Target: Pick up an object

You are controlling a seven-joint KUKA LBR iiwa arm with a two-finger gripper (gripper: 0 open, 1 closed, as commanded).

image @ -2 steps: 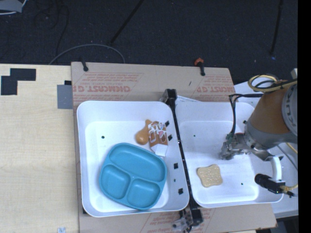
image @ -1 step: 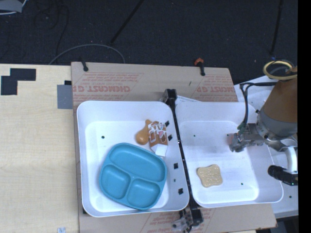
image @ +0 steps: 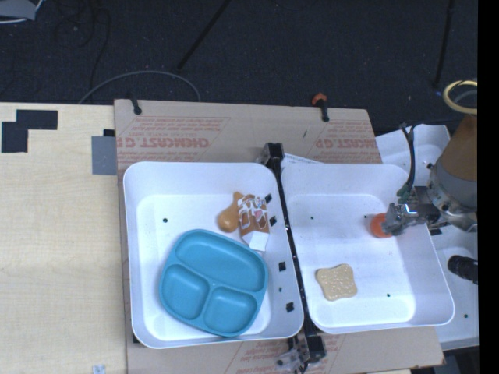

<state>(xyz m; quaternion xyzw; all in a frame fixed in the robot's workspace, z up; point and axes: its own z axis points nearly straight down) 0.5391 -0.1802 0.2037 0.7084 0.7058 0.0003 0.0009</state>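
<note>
A dark carpeted floor with loose cables lies behind a pale wooden bench, on which a brown cardboard sheet (image: 234, 135) carries two shallow white bins set side by side. Taking the black divider clips (image: 274, 158) between the bins as the landmark, the left white bin (image: 144, 209) holds a blue three-compartment plastic tray (image: 212, 282) low and just left of the divider, and above it, close against the divider, a brown and white gingerbread-like toy (image: 245, 213) with a small white piece beside the tray's upper rim. To the right of the divider, the right white bin (image: 421, 302) holds a tan, wavy-edged flat biscuit-shaped piece (image: 337, 281) lying flat on the floor near the front, well apart from a small orange-red round object (image: 379, 226) at the far right wall. The metal two-finger gripper (image: 399, 216) of the grey arm sits right at that orange-red object, touching or overlapping it; whether the fingers are apart or closed cannot be told. Nothing lies between the biscuit-shaped piece and the gripper.
</note>
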